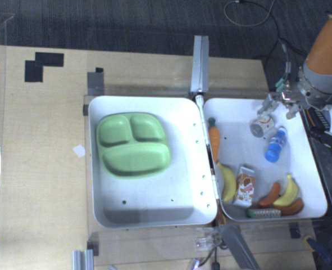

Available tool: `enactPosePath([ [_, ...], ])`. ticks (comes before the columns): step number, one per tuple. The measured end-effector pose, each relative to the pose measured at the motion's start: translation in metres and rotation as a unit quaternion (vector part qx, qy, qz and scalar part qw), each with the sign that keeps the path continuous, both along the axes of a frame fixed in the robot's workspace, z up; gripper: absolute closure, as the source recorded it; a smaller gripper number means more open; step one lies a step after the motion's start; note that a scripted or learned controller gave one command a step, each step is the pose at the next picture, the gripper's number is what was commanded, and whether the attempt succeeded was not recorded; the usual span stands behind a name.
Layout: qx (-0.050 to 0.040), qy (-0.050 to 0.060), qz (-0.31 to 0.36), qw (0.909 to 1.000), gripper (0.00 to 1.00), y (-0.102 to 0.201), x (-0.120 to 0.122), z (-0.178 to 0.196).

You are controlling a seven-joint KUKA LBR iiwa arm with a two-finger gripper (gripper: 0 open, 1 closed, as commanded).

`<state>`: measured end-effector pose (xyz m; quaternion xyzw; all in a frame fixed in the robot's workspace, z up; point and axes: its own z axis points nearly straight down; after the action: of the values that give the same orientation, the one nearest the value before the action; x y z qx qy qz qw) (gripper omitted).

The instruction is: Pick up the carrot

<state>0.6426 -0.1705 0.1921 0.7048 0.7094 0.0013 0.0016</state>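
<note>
The carrot point(214, 143) is orange with a small green top. It lies lengthwise against the left wall of the right bin point(318, 173), just beside the divider between the two bins. My gripper point(280, 105) hangs over the far right part of that bin, well to the right of the carrot and apart from it. Its fingers are spread open with nothing between them. A small grey can point(259, 128) lies just below and left of the fingers.
A blue bottle point(274, 148) lies near the can. Two bananas point(228, 182) point(289, 190), a juice carton point(245, 187) and red sausage-like pieces point(269, 194) crowd the near end. The left bin point(154, 212) holds a green divided plate point(133, 145).
</note>
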Motion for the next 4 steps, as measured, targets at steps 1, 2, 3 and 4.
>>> enactPosePath([
  [1, 0.0001, 0.0, -0.04, 0.9992, 0.0, -0.034, -0.041, -0.093],
  [2, 0.0005, -0.001, -0.193, 0.9812, 0.0, 0.036, 0.008, -0.049],
  [3, 0.0008, -0.001, -0.147, 0.9891, 0.0, 0.082, -0.029, -0.099],
  [4, 0.0018, -0.003, -0.146, 0.9892, 1.0, 0.083, -0.028, -0.087],
])
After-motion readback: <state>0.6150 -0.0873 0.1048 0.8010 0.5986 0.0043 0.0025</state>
